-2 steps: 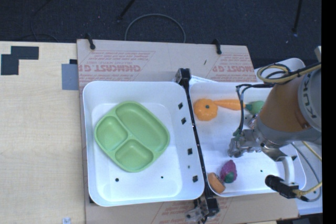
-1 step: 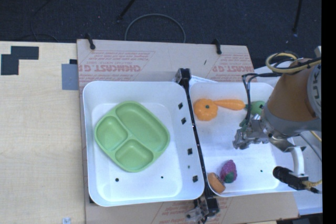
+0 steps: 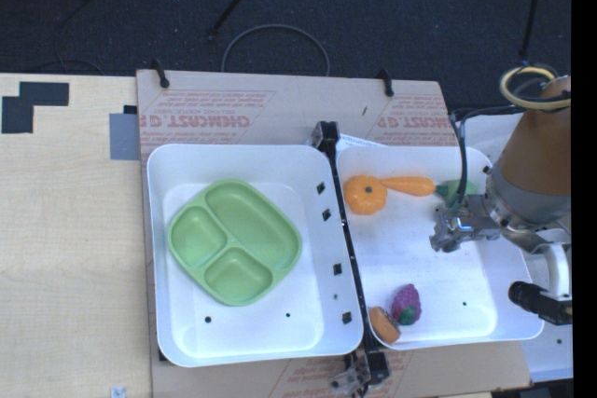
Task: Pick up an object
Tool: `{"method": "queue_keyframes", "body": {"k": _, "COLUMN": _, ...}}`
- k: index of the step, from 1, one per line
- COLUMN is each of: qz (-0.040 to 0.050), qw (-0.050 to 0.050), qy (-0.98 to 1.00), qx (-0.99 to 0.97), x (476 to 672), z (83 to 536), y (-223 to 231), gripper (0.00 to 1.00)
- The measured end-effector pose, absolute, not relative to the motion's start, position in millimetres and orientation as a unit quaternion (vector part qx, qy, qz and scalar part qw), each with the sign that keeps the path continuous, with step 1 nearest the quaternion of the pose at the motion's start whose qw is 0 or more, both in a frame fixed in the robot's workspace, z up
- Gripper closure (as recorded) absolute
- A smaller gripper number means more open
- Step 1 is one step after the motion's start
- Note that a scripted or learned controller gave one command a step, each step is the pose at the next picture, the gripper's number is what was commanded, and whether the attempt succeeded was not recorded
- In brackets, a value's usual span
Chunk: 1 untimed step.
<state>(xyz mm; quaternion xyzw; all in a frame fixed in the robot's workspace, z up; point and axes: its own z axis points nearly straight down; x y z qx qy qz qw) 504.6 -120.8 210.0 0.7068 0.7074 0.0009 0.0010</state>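
The right bin (image 3: pixel 420 266) holds an orange pumpkin-shaped toy (image 3: pixel 365 195) near its back left, with an orange carrot (image 3: pixel 409 185) beside it pointing right. A green item (image 3: pixel 454 191) peeks out at the back right, partly hidden by the arm. A purple grape bunch (image 3: pixel 406 304) and an orange slice-shaped toy (image 3: pixel 382 324) lie at the front left corner. My gripper (image 3: pixel 451 232) hangs over the right side of this bin, right of the carrot, with nothing seen between its fingers.
The left bin (image 3: pixel 177 312) holds a green three-compartment plate (image 3: pixel 234 240). A black divider (image 3: pixel 340 247) runs between the bins. The arm's grey and orange body (image 3: pixel 536 163) covers the right bin's right edge. Cardboard (image 3: pixel 280 107) lies under both bins.
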Motion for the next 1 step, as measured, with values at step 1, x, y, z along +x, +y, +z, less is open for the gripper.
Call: {"method": "queue_keyframes", "body": {"k": 1, "qz": 0.0, "qw": 0.0, "qy": 0.707, "qx": 0.707, "x": 505.1, "z": 229.5, "y": -121.6, "gripper": 1.0}}
